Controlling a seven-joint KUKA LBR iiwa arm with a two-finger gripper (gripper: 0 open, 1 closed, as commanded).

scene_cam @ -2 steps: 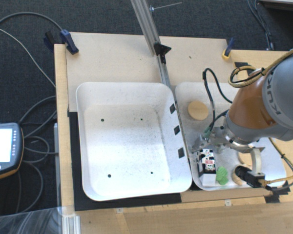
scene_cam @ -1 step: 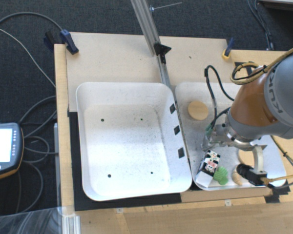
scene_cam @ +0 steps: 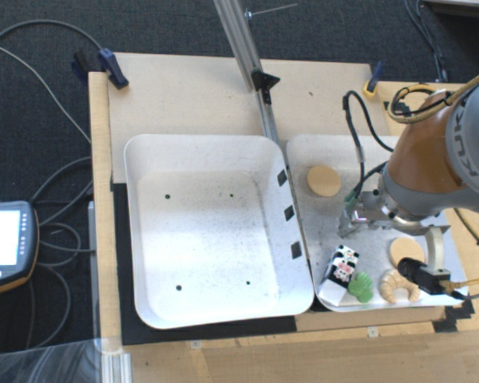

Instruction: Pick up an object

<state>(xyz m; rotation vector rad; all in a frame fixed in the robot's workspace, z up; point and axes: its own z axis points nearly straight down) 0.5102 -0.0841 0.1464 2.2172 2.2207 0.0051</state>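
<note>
From my station I read the two-finger gripper [scene_cam: 353, 218] as hanging over the right-hand shallow white bin [scene_cam: 318, 228]. It sits above bare floor between the round tan disc [scene_cam: 324, 180] on the far side and the small black-and-white patterned block [scene_cam: 344, 264] on the near side. At this slant I cannot tell whether it is spread or closed, and I see nothing carried in it. Everything worth picking lies in this bin. The block is touching or just beside a fuzzy green lump [scene_cam: 360, 287], a pale tan croissant-shaped piece [scene_cam: 399, 287] lies near the front rim, and a pale round flat disc [scene_cam: 405, 251] is partly hidden under the arm. If I were choosing, I would take the tan disc, since it lies alone with clear floor all around. I would centre over it, descend straight down and close across its width. The block is nearer but crowded, so a descent there risks nudging the green lump or clipping the front rim. The tight edges are the raised wall shared with the left-hand shallow white bin [scene_cam: 207, 238] and the near corner, where the clutter presses against the rim. The freest room, as I judge it, is the middle of the right bin's floor and straight up from there.
</note>
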